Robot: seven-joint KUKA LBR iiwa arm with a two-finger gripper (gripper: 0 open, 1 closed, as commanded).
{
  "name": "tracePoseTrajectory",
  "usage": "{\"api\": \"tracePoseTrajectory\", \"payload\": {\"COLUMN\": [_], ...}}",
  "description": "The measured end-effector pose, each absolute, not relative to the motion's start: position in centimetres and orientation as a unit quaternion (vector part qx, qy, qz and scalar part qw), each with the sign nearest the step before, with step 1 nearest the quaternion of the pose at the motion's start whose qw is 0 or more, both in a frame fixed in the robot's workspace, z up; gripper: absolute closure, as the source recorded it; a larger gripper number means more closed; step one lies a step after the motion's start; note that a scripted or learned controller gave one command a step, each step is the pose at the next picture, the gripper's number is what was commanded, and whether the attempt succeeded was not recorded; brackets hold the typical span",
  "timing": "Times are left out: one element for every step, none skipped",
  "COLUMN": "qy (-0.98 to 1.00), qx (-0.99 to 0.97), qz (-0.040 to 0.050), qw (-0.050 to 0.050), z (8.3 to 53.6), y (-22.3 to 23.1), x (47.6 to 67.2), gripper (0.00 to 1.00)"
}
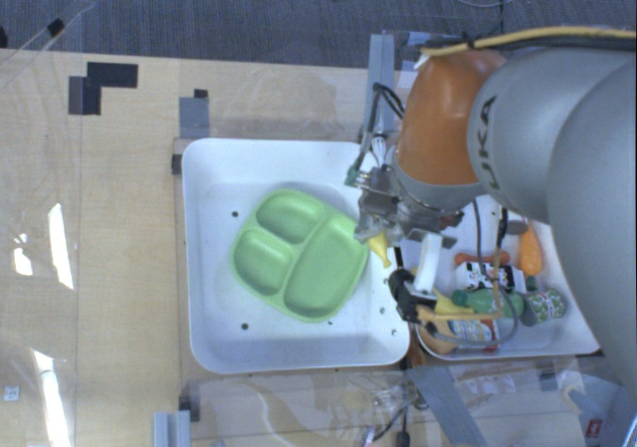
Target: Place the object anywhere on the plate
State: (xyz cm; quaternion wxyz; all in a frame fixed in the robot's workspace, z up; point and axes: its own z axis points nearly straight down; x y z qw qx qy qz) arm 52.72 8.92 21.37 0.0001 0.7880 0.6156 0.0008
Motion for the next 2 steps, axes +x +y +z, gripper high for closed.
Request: {"api": "tracePoseTrajectory", "payload": {"qy": [0.667, 0.666], "qx": [0.745, 0.746], "qz": [0.0011, 0.0012], "qw": [0.0, 0.0], "z": [18.43, 18.45], "y": [9.6, 9.59], "x": [55.51, 55.51], "gripper": [1.0, 0.0]}}
